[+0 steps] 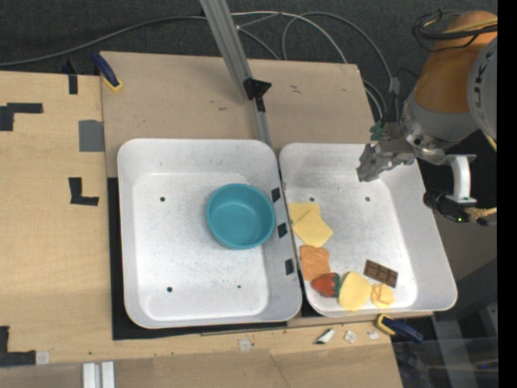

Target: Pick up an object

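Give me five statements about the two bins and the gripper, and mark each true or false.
1. The blue bowl sits in the left bin. True.
2. The gripper hangs over the left bin. False: it is above the upper part of the right bin.
3. The brown chocolate piece lies in the right bin. True.
4. The yellow slices lie inside the bowl. False: they lie in the right bin, by its left wall.
5. The gripper holds the red piece. False: that lies on the bin floor, far from it.
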Motion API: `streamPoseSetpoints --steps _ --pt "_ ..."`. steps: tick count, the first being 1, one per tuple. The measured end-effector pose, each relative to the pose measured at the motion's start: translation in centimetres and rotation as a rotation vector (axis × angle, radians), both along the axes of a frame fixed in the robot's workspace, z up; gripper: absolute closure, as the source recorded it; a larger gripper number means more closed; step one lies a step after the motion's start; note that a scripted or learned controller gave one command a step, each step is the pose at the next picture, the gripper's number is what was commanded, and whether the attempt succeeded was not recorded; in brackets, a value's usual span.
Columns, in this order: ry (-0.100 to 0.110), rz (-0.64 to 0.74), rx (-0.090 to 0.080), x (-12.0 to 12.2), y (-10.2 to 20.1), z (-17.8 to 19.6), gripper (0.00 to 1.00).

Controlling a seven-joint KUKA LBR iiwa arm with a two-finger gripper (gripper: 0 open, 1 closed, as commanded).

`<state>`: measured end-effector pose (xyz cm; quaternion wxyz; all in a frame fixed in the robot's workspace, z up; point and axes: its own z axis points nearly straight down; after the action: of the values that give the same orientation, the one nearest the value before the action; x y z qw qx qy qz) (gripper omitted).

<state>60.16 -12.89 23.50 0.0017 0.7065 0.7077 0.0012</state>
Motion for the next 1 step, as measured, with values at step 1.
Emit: streamPoseSetpoints --steps 1 --pt "0.006 0.004 0.002 -0.45 5.68 -0.76 1.00"
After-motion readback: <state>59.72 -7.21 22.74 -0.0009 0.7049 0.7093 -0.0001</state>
